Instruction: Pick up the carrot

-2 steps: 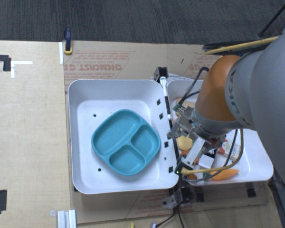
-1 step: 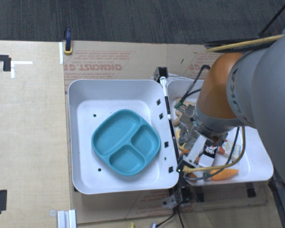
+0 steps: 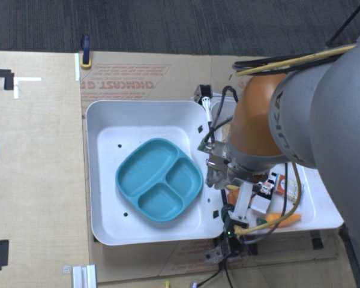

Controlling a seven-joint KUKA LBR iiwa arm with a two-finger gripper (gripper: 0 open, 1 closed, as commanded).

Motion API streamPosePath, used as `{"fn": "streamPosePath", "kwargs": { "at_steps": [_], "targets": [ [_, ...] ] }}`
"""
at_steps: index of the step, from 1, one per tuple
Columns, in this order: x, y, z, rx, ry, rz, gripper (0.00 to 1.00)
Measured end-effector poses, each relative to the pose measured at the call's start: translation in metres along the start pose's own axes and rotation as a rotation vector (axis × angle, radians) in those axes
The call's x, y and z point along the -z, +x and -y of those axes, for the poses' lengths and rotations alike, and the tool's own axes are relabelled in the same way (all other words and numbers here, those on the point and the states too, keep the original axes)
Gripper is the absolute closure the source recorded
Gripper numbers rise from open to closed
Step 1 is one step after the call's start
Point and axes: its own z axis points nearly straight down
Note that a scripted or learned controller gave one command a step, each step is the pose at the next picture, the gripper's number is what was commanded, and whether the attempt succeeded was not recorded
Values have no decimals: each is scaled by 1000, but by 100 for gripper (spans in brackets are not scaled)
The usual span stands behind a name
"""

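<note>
1. The carrot [image 3: 288, 218] lies in the right bin [image 3: 325, 216], close to that bin's near rim. It is below the gripper [image 3: 228, 182] in the view and off to its right, near it but not between its parts. Its thin end points away from the gripper.
2. A yellow cable crosses the carrot's thicker end, so that end is partly hidden.
3. The gripper hangs low over the left side of the right bin, just beside the wall shared with the other bin. The wrist covers it from above, so I cannot tell whether it is open or closed, and nothing shows in its hold.
4. Just right of the gripper, between it and the carrot, sits a small red, white and black thing [image 3: 267, 188]. It is too hidden to name.
5. The arm [image 3: 300, 119] comes in from the right and covers most of the right bin.
6. Left of the gripper is the left bin [image 3: 102, 161]. A blue plate [image 3: 159, 179] with three compartments lies flat in its middle, and its near corner is close to the gripper.
7. Both bins rest on a cardboard sheet [image 3: 126, 80] printed with red letters.
8. Well to the gripper's left spreads the pale wooden bench [image 3: 36, 161], and a blue and yellow clip [image 3: 85, 51] sits at the cardboard's far left corner.
</note>
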Motion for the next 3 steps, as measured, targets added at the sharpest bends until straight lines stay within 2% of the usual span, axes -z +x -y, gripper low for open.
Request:
{"fn": "streamPosePath", "kwargs": {
  "at_steps": [1, 2, 3],
  "targets": [
    [8, -1, -1, 0, 3, 3, 100],
    [0, 9, 3, 316, -1, 0, 100],
    [-28, 36, 15, 246, 0, 2, 100]
  ]
}}
